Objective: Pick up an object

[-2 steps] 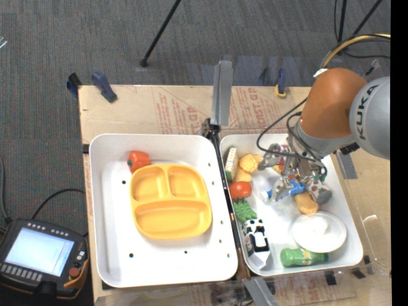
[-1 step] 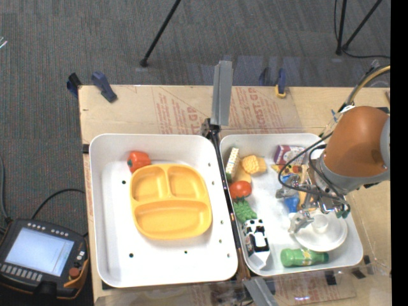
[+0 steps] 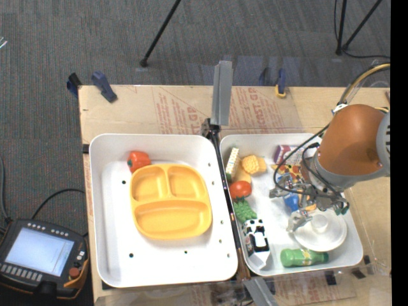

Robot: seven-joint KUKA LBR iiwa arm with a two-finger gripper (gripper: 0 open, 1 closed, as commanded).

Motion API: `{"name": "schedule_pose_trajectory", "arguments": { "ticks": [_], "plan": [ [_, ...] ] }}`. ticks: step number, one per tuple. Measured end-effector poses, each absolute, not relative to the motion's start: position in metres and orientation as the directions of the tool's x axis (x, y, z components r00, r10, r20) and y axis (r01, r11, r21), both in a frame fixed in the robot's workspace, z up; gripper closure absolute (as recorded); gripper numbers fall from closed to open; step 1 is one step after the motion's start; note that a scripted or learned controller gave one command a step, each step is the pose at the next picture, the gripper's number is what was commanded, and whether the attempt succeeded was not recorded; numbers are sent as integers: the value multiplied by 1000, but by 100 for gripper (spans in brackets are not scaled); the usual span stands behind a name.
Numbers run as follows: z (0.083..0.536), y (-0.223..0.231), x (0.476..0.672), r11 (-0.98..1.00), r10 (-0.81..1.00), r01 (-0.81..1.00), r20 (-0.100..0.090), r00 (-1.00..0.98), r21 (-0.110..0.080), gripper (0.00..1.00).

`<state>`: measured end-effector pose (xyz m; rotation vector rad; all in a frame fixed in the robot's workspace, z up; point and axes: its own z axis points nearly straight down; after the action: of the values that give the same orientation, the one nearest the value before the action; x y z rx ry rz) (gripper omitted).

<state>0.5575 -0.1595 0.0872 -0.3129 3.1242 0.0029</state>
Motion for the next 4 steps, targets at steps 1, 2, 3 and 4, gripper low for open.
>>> {"name": "schedule_pose_trajectory", "arguments": {
  "ticks": [1, 2, 3, 4],
  "plan": [
    [97, -159, 559, 980, -198, -198, -5, -980, 2, 100],
    [96, -159, 558, 980, -198, -198, -4, -980, 3, 0],
    [106, -158, 560, 980, -199, -199, -8, -980, 2, 100],
    [106, -158, 559, 980, -199, -199, -7, -980, 3, 0]
  ]
}}
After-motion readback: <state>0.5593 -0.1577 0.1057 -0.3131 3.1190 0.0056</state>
